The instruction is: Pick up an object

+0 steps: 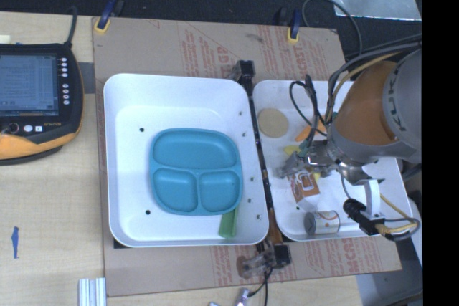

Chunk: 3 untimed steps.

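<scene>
My gripper [307, 163] reaches down into the right bin [281, 218], in its middle, under the grey and orange wrist. Right below it lies a small brown and white card-like object [305, 186]. A tan round disc [272, 122] rests at the bin's back left. An orange piece [306, 131] and a yellow-green piece [290, 150] lie just left of the wrist. A small grey and white cylinder [321, 222] sits near the bin's front edge. The left bin [122, 154] holds a blue divided plate [195, 170] and a green object [229, 223] at its front right.
A teach pendant [32, 100] lies on the bench to the left of the bins. Cables loop over the back of the right bin. Blue clamps [105, 13] pin the cardboard sheet under the bins at its back edge.
</scene>
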{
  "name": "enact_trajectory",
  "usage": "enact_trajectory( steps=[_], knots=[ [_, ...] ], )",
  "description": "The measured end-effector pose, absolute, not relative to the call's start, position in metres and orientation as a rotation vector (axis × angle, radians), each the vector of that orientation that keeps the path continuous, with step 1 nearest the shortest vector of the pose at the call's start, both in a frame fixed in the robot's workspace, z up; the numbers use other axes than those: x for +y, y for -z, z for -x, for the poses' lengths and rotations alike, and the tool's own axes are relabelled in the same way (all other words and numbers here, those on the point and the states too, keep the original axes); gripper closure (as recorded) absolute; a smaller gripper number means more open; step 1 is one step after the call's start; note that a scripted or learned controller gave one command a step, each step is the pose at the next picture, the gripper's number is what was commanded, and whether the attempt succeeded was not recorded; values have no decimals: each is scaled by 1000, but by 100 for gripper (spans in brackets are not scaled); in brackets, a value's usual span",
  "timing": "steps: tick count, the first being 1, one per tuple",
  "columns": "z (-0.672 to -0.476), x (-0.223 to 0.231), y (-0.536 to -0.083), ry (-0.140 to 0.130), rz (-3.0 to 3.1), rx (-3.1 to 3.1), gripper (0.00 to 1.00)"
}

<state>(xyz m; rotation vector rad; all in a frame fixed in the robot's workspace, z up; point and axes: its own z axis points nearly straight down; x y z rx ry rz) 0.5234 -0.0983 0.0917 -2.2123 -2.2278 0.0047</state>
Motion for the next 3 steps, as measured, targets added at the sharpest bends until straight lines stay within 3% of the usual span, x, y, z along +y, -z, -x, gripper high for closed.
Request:
enact_trajectory(
  steps=[1,2,3],
  knots=[
    [-476,-102,-91,-5,2212,-2227,0],
    [-513,-96,-92,-5,2212,-2228,0],
    [-514,-97,-104,-2,2211,-2232,100]
  ],
)
